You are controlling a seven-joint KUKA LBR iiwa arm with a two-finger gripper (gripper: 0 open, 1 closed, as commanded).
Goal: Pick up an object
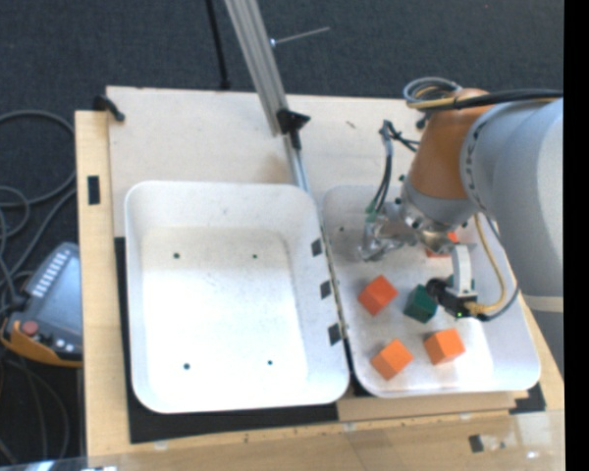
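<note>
The arm (491, 175) comes in from the right side and hangs over the right bin (510, 366), with its orange band above the wrist. The gripper (378, 243) is low over the far left part of this bin, near the bin's wall, and the wrist covers much of it; I cannot tell if the jaws are apart or together, and I see no object between them. Four blocks lie on the floor of the right bin. One orange block (377, 295) is just in front of the gripper, a little apart from it. A dark green block (421, 306) lies near it on the right. Two more orange blocks are closer to the front edge: one (392, 358) toward the left and one (444, 345) toward the right, near each other but not touching. A small red-orange spot shows under the wrist, too hidden to name. The left bin (142, 214) stands just beside the right one. A grey metal pole (260, 57) rises at a slant from behind the bins.
</note>
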